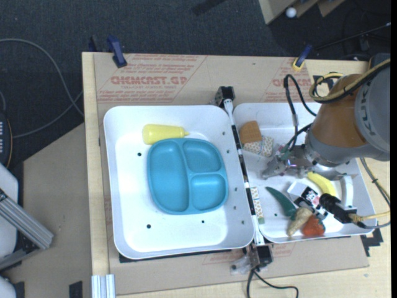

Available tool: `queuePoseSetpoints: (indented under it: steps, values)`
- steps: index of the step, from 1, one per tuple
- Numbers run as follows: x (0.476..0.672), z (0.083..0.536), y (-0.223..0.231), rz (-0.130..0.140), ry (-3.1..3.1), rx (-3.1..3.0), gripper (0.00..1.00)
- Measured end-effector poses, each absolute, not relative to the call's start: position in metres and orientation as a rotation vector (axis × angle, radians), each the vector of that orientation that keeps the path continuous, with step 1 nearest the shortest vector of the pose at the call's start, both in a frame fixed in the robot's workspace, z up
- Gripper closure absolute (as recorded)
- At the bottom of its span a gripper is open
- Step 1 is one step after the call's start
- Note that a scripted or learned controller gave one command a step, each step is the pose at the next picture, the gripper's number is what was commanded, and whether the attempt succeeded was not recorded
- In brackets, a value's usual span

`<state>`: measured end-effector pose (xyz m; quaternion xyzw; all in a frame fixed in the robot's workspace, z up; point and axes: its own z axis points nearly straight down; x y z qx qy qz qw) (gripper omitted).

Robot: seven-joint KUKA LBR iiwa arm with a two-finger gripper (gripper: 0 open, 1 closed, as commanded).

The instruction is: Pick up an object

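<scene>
Dark carpet surrounds the cardboard-topped worktop with two white bins side by side. Left bin has a blue divided plate in the middle and a yellow squeeze bottle near its back edge. Right bin holds a brown block, a green piece and a yellow banana-like item. The jaws sit low over that bin's middle, can't tell if they're spread or pressed together.

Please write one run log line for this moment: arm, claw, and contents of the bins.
arm: over right bin | claw: low, near brown block, grip unclear | left bin: blue plate, yellow bottle
</scene>
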<state>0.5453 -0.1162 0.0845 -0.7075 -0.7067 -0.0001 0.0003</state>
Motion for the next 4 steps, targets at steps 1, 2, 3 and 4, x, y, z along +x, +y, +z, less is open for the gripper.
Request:
queuePoseSetpoints:
  steps: [1, 2, 3, 4]
  values:
    - [0.509, 0.084, -0.097, 0.001, -2.219, -2.221, 0.0]
    - [0.479, 0.084, -0.102, 0.0, -2.219, -2.222, 0.0]
    - [0.479, 0.094, -0.102, -0.001, -2.219, -2.223, 1.0]
    - [0.531, 0.185, -0.059, -0.001, -2.222, -2.221, 1.0]
